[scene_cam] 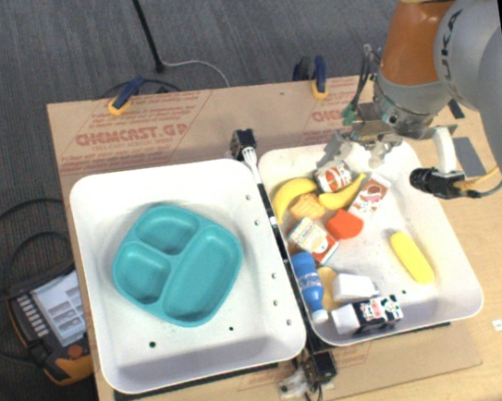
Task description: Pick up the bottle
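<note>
A blue bottle (307, 278) with a white cap end lies along the left wall of the right bin (453, 300), at its front. My gripper (356, 151) hangs over the far end of that bin, well behind the bottle. Its fingers (335, 149) are spread open with nothing between them. Just below the gripper lies a small red-and-white can (334, 177), apart from the fingers.
The right bin is crowded: bananas (293, 190), a red block (344, 225), a yellow piece (412, 257), a small carton (312, 237), and white boxes (365, 314) beside the bottle. A teal divided plate (178, 262) sits in the left bin (115, 355).
</note>
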{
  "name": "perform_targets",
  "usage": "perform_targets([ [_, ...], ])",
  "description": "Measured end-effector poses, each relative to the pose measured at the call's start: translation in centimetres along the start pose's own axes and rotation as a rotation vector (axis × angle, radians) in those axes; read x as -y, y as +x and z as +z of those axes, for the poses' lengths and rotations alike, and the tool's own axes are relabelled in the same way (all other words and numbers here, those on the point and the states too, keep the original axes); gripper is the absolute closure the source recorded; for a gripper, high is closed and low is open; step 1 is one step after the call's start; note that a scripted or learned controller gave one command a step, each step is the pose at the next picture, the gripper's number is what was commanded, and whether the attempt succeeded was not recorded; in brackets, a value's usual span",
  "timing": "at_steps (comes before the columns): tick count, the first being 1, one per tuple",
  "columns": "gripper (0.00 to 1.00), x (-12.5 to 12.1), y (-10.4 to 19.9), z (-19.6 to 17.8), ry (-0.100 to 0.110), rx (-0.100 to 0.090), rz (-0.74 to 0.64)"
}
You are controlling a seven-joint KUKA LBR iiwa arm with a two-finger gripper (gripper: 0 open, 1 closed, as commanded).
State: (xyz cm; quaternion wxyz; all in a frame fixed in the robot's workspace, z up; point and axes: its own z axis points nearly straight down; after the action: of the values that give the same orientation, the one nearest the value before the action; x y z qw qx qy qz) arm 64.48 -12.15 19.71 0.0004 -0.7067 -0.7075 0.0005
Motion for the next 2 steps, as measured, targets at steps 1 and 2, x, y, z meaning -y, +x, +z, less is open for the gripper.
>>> perform_targets([
  [1,0.0,5.2,6.2,1.3,0.0,0.0,-0.074],
  [2,0.0,13.9,10.3,1.3,0.001,-0.001,-0.413],
])
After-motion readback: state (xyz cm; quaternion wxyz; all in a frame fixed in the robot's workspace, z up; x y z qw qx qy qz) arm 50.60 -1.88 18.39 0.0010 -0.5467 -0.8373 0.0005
